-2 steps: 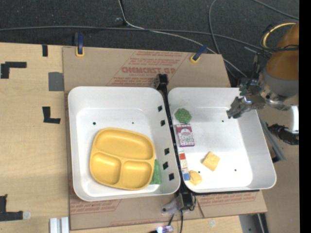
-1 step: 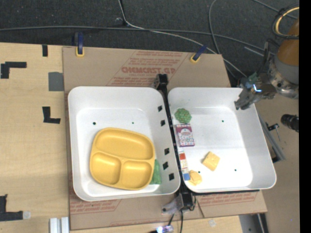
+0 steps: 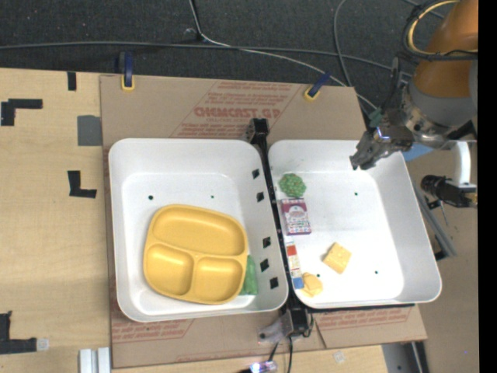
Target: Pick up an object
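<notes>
A wooden tabletop (image 3: 46, 231) seen from above at a slant carries a sheet of brown cardboard (image 3: 233, 111) with two shallow white bins side by side on it.

The left bin (image 3: 186, 162) holds a yellow divided tray (image 3: 196, 252) with three compartments, lying toward the bin's 6 o'clock side. A green object (image 3: 250, 277) peeks out at the tray's 4 o'clock corner, touching it.

The right bin (image 3: 388, 231) holds several small things along its 9 o'clock wall. A round green knobbly item (image 3: 292, 184) sits nearest 11 o'clock. Just beside it toward 6 o'clock lies a small pink-and-white packet (image 3: 295, 216). Further toward 6 o'clock lies a narrow strip with red and blue marks (image 3: 293, 256), and a small yellow lump (image 3: 311, 284) touches its lower end. A yellow cube-like block (image 3: 337, 257) rests apart from these, nearer the bin's middle.

The grey arm with its orange band (image 3: 454, 29) reaches in from 3 o'clock. Its dark pincer (image 3: 363, 158) hangs over the right bin's 1 o'clock rim, well apart from every item; nothing sits between its fingers, and whether they are apart or together cannot be told.
</notes>
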Motion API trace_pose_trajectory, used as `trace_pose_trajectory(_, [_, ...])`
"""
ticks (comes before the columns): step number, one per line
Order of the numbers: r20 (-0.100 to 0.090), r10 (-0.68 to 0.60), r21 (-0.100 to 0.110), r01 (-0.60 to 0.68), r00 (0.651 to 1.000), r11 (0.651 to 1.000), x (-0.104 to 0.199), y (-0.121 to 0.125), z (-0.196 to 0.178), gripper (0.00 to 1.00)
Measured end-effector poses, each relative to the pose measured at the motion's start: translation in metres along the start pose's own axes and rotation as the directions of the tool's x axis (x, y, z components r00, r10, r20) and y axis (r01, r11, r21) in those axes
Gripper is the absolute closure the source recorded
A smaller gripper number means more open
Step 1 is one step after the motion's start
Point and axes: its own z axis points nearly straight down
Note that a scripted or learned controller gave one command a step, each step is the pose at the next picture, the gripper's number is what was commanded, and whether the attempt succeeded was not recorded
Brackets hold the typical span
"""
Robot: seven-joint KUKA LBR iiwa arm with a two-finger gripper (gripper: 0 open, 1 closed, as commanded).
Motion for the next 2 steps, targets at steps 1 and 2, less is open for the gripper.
trace_pose_trajectory(1, [0.000, -0.001, 0.000, 0.001, 1.000, 1.000, 0.053, 0.007, -0.002, 1.00])
trace_pose_trajectory(2, [0.000, -0.001, 0.002, 0.001, 1.000, 1.000, 0.107, 0.006, 0.010, 1.00])
